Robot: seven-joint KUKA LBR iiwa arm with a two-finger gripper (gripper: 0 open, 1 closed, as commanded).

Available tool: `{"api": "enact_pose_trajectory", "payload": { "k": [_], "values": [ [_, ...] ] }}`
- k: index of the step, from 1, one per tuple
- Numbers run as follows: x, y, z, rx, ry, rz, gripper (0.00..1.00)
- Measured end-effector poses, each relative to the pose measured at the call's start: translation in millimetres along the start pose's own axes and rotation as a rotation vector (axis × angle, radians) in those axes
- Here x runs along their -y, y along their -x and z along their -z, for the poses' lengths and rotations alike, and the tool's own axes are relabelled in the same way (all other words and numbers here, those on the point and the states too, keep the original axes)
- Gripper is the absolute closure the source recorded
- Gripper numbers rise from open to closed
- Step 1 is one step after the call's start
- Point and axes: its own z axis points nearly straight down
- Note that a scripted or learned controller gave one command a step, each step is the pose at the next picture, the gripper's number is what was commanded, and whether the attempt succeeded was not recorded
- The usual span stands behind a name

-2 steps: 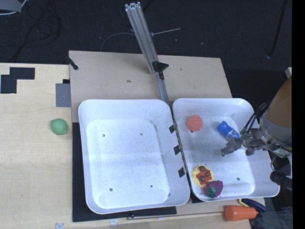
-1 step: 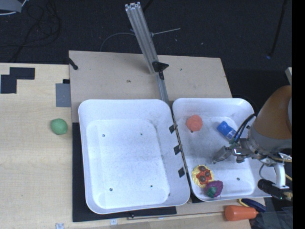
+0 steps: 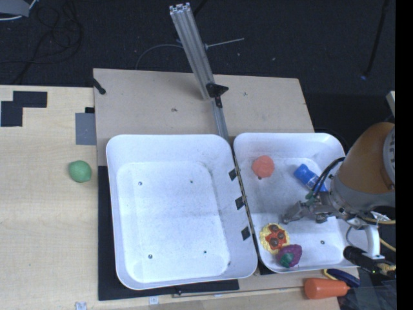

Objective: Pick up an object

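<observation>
My gripper (image 3: 298, 213) hangs low over the middle of the right bin (image 3: 284, 141), reaching in from the right under the grey and orange arm (image 3: 364, 166). A blue object (image 3: 304, 173) lies just behind it, partly covered by the wrist cables. A salmon-red ball (image 3: 262, 166) rests near the bin's back left. A yellow toy with red spots (image 3: 274, 236) lies in front of the gripper, close below it. Beside that toy sits a purple and green piece (image 3: 290, 256), near the front wall.
The left bin (image 3: 116, 154) stands beside the right one, joined by black clips. A green ball (image 3: 80, 171) lies on the bench far left. An orange object (image 3: 326, 287) sits outside the right bin's front edge. A metal rail (image 3: 197, 50) slants up behind the bins.
</observation>
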Motion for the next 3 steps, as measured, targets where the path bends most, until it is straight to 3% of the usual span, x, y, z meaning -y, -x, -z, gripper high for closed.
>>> {"api": "enact_pose_trajectory", "payload": {
  "k": [1, 3],
  "values": [
    [-0.5, 1.3, 11.6, 0.001, 0.003, -0.003, 1.0],
    [-4.4, 8.2, 117.0, 0.001, 0.004, -0.001, 1.0]
  ]
}}
